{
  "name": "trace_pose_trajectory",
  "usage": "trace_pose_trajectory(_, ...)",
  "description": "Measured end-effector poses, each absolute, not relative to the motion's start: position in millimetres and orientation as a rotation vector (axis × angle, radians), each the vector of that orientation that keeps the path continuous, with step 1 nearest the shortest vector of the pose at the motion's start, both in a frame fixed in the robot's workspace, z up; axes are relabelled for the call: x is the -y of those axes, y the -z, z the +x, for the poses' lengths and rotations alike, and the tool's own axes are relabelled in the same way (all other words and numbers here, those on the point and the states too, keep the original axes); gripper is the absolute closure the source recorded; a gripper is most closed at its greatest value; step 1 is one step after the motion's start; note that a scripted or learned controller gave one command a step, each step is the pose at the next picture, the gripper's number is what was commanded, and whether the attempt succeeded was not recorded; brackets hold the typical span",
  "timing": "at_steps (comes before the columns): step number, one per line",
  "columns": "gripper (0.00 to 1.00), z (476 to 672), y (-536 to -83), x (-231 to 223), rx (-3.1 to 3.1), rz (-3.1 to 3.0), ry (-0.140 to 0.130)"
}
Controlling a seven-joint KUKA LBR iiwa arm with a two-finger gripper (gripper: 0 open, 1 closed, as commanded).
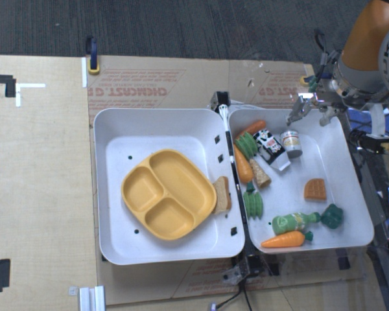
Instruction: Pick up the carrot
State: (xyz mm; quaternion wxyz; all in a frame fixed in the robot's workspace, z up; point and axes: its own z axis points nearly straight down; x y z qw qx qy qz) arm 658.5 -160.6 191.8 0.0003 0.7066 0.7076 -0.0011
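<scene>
An orange carrot (284, 240) with a green top lies on its side against the near wall of the right bin (348, 167). A second long orange piece (243, 166) lies along that bin's left wall. My gripper (310, 114) hangs over the far edge of the right bin, well behind the carrot, beneath the grey wrist and its orange band. Its two fingers stand apart with nothing between them. It is open.
The right bin also holds a black-and-white carton (270, 145), a small can (291, 143), a waffle piece (315, 190), a green bottle (293, 222), broccoli (332, 216) and green vegetables (252, 203). The left bin (110, 148) bears a yellow divided plate (168, 194) and a bread slice (222, 195).
</scene>
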Motion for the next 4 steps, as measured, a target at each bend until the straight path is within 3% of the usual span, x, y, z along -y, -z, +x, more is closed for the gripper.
trace_pose_trajectory(1,0.00,659.9,-394.0,129.0,-2.191,2.246,0.002)
trace_pose_trajectory(2,0.00,660.0,-508.3,58.4,-2.109,2.324,0.003)
trace_pose_trajectory(3,0.00,660.3,-540.3,-1.3,-2.199,2.239,0.001)
trace_pose_trajectory(4,0.00,660.4,-539.2,-86.6,-2.186,2.254,-0.001)
